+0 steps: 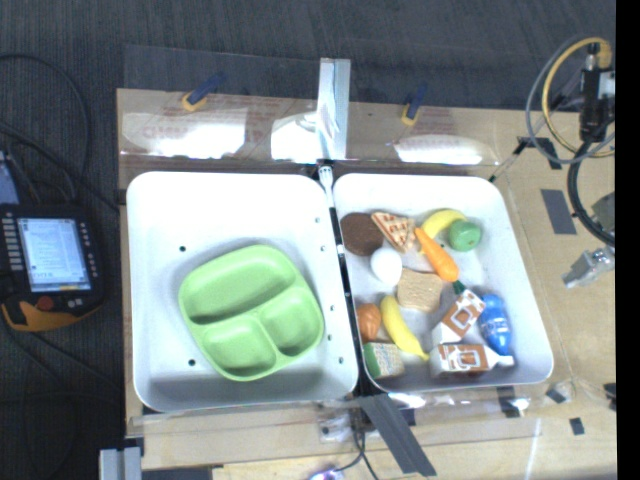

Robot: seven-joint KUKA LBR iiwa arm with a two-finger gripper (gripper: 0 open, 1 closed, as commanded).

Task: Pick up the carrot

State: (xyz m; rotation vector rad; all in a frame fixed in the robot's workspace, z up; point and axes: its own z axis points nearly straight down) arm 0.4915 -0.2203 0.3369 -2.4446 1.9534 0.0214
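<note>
The carrot (437, 254) is a short orange piece with a green tip. It lies at a slant in the upper middle of the right bin (527, 298). Its upper end touches a yellow banana (440, 222) and sits beside a green apple (463, 234). A waffle-like wedge (394, 230) lies to its left, a white egg (386, 265) below left, and a tan bread slice (419, 291) just beneath its lower end. Nothing covers the carrot.
The right bin also holds a brown round piece (359, 232), a second banana (402, 329), an orange fruit (369, 319), small cartons (462, 318) and a blue bottle (496, 326). The left bin (160, 268) holds a green divided plate (252, 310). Cables (570, 88) hang at the top right.
</note>
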